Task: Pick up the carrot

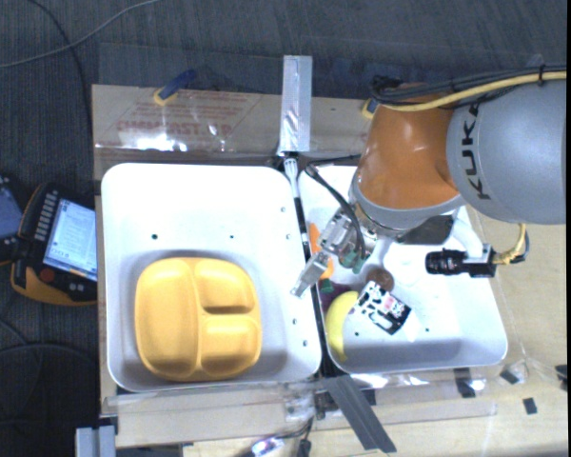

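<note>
The carrot shows as small orange patches (pixel 315 232) at the left wall of the right bin (pixel 457 346), mostly covered by the gripper. My gripper (pixel 329 252) hangs low over that spot, right beside the divider between the two bins. The grey arm with its orange band (pixel 409 160) covers the upper part of the right bin. Whether the carrot sits inside the gripper or just under it cannot be made out.
A yellow rounded object (pixel 337 320) lies at the right bin's front left, beside a black-and-white item (pixel 384 310) and a small brown piece (pixel 380 279). The left bin (pixel 190 193) holds a yellow compartment tray (pixel 198 314). A pendant (pixel 62 246) lies left of the bench.
</note>
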You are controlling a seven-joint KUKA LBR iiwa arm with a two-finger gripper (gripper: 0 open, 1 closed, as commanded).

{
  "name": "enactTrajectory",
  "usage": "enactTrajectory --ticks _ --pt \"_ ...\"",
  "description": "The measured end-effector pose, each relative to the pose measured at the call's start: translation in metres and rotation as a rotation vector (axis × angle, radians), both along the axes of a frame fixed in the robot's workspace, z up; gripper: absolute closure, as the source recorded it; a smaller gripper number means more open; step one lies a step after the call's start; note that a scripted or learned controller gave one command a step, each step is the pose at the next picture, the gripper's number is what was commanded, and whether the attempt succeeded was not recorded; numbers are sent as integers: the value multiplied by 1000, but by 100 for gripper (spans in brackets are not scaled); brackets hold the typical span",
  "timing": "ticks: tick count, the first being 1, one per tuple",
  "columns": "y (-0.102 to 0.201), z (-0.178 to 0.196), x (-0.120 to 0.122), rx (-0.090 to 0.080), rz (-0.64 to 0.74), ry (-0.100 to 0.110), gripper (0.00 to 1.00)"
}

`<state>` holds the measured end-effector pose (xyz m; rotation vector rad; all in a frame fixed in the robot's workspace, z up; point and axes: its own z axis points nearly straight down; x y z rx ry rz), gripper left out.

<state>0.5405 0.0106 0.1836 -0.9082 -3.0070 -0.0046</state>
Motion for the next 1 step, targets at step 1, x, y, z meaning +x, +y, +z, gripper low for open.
enactTrajectory --ticks 1 --pt "-40 0 -2 -1 -260 0 0"
